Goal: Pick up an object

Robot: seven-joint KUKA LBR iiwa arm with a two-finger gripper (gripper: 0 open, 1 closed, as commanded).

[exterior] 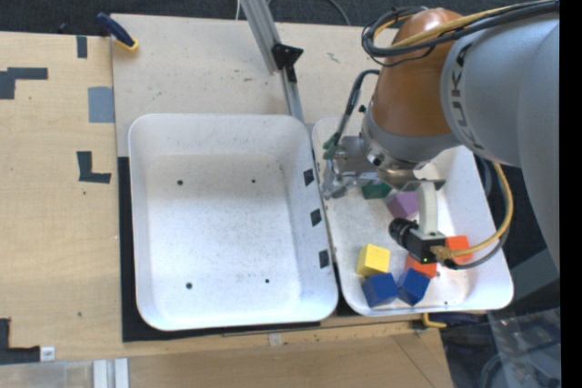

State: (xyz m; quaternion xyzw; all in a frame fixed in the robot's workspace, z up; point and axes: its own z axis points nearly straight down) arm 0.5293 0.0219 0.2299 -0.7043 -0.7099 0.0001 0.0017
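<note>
Hanging low over the right bin (486,286), the arm (473,86) covers most of that bin's far half, and its gripper (338,170) sits close to the wall the two bins share. Whether that gripper is released or clenched cannot be told from this slant, since the wrist body hides the working end.

The task's likely things are small blocks lying in the near part of the right bin. A yellow block (373,260) rests toward the shared wall. Just nearer the bench edge than it, two blue blocks (380,288) lie touching or almost touching each other. An orange block (455,246) sits on the far side of these from the shared wall, partly behind a black fitting on the arm. A purple block (406,203) and a green piece (373,191) lie closer to the gripper, half hidden beneath the wrist.

Judging by their look, the blocks are light, stiff and hard-faced, probably a little slippery on smooth sides but not fragile. The yellow block looks the easiest choice: it stands slightly apart, so fingers could close on two opposite flat faces, squarely and low. The blue pair seem awkward, because a finger would have to enter the tight gap between them. The left bin (136,195) holds no blocks that can be seen.
</note>
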